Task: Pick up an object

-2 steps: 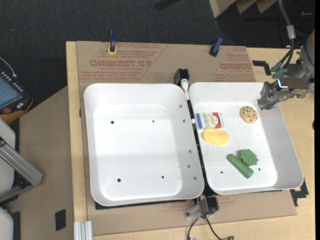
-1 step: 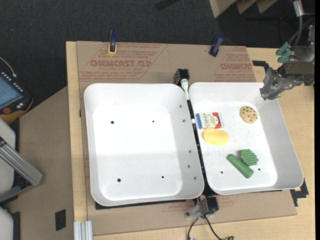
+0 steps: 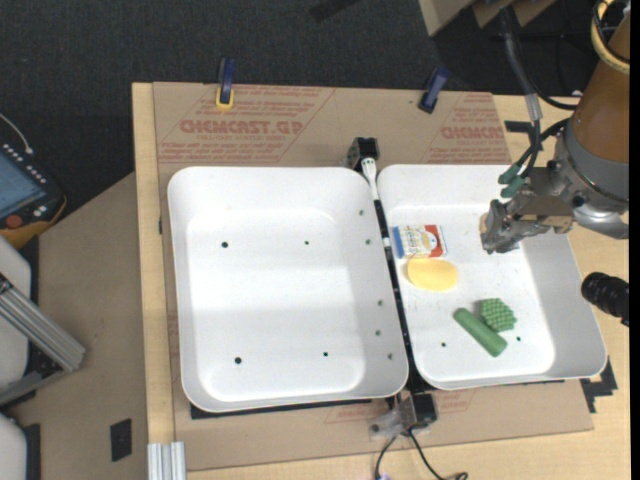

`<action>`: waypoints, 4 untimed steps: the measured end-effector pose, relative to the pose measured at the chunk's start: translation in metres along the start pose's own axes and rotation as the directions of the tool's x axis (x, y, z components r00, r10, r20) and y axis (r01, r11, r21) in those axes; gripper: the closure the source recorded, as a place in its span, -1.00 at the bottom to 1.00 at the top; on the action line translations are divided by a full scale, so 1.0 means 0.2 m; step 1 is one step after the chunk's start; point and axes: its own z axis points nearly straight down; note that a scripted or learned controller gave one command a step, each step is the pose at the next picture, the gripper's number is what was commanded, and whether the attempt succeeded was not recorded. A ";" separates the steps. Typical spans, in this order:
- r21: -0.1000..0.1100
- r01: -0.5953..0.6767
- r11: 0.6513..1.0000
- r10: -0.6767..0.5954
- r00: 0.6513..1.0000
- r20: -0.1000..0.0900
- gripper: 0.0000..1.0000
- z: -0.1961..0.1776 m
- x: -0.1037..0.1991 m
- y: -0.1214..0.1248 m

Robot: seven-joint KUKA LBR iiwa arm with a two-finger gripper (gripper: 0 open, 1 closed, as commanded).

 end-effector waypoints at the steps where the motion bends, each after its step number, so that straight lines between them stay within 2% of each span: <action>1: 0.000 -0.001 1.000 0.001 1.000 -0.001 1.00 0.51 -0.03 0.00; 2: -0.021 0.011 1.000 -0.011 1.000 -0.002 1.00 0.12 0.34 0.01; 3: -0.024 0.008 1.000 -0.008 1.000 -0.003 1.00 -0.30 0.63 0.00; 4: -0.018 0.006 1.000 -0.006 1.000 -0.002 1.00 -0.49 0.80 0.00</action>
